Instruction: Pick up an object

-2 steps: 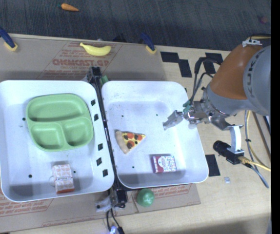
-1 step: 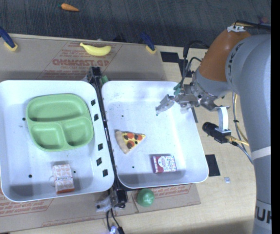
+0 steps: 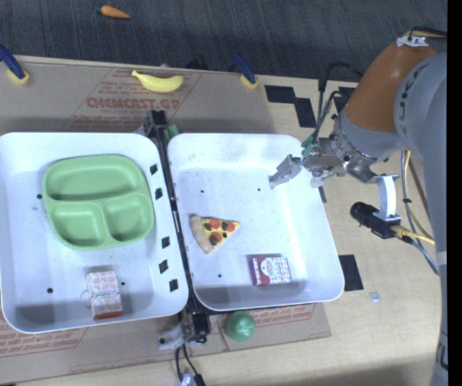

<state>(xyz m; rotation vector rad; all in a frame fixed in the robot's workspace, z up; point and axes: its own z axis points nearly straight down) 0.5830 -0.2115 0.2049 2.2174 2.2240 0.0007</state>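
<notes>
- Your claw hangs over the right bin near its far right rim; whether it is open or closed, you cannot tell.
- Bare floor lies between it and the pizza slice; the red box sits near the front wall.
- Left bin: green tray, small packet.

Right bin wide open up top; only pizza and red box crowd its lower half.
</notes>
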